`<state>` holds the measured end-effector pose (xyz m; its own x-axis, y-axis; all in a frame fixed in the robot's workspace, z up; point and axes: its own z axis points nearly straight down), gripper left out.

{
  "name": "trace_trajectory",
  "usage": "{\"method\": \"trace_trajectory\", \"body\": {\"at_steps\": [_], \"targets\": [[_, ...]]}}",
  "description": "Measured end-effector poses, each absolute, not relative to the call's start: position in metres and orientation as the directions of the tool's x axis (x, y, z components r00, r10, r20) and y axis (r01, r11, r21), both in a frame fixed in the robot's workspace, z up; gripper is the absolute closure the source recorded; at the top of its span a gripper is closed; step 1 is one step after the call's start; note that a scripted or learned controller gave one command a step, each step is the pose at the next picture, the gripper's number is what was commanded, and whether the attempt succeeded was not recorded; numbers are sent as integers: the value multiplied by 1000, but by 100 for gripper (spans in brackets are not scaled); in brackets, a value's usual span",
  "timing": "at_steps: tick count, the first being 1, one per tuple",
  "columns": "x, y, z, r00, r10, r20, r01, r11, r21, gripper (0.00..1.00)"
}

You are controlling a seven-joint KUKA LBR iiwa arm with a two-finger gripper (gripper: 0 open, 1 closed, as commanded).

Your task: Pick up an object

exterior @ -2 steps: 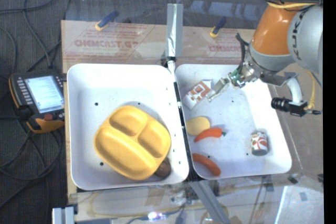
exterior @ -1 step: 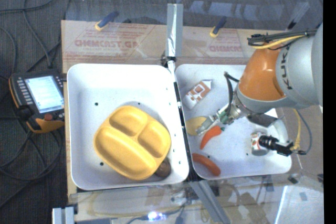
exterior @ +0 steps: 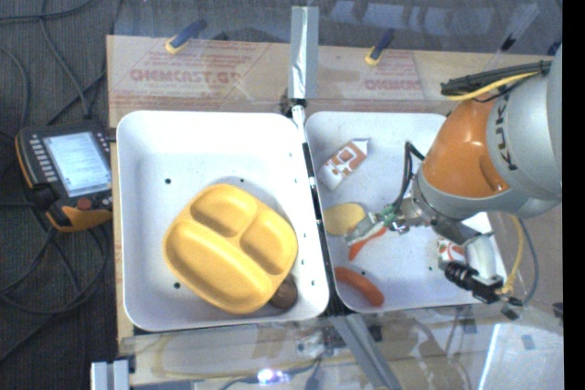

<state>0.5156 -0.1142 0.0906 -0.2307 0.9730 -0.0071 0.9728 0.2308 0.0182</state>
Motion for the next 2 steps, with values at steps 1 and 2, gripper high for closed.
{"method": "trace_trajectory", "body": {"at_steps": [1,2], "targets": [[516,-115,101,-229,973,-9,973,229,20,100],[553,-81,183,40,999,-3,999,-40,-3,100]]}}
